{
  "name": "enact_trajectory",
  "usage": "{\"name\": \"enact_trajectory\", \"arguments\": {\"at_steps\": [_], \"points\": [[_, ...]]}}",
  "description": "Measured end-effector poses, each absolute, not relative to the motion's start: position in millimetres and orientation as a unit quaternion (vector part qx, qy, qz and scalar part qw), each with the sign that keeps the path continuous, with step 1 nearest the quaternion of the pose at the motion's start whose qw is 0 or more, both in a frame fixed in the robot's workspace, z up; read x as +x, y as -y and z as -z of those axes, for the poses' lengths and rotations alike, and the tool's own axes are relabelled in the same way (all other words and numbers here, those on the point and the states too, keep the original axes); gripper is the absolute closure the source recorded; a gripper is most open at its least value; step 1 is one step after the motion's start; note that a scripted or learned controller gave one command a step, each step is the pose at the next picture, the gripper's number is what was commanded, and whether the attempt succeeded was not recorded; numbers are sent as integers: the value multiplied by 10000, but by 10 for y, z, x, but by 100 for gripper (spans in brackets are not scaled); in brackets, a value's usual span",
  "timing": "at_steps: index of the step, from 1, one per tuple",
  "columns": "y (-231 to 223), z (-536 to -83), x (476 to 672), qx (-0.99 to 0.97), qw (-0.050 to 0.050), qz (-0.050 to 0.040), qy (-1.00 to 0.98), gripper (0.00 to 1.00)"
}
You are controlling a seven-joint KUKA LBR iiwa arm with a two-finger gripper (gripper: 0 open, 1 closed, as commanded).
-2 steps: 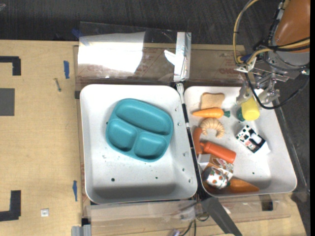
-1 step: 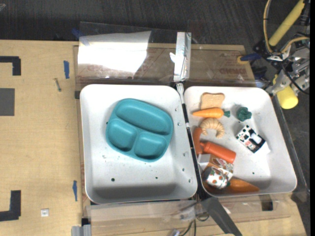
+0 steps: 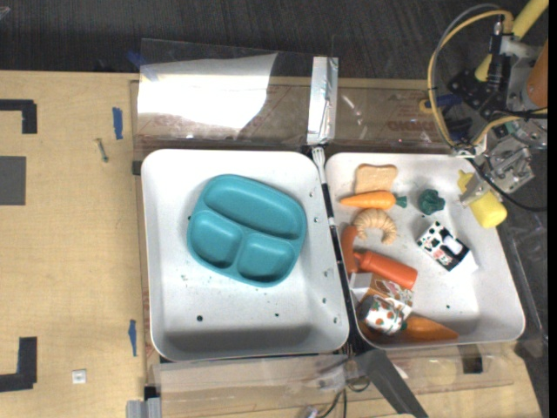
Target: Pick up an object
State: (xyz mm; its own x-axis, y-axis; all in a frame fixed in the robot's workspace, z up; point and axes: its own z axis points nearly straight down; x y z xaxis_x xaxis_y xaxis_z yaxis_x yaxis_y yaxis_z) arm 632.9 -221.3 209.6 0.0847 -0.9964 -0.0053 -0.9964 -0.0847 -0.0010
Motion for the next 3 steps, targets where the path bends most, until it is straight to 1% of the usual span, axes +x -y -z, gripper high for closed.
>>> {"name": "enact_trajectory", "arguments": {"at_steps": [1, 2, 3], "points": [[1518, -2119, 6649, -7335, 47, 6, -6797, 100], [777, -2189, 6682, -7588, 36, -2, -6513, 100], [124, -2348, 6610, -7691, 35, -3, -6391, 100]]}}
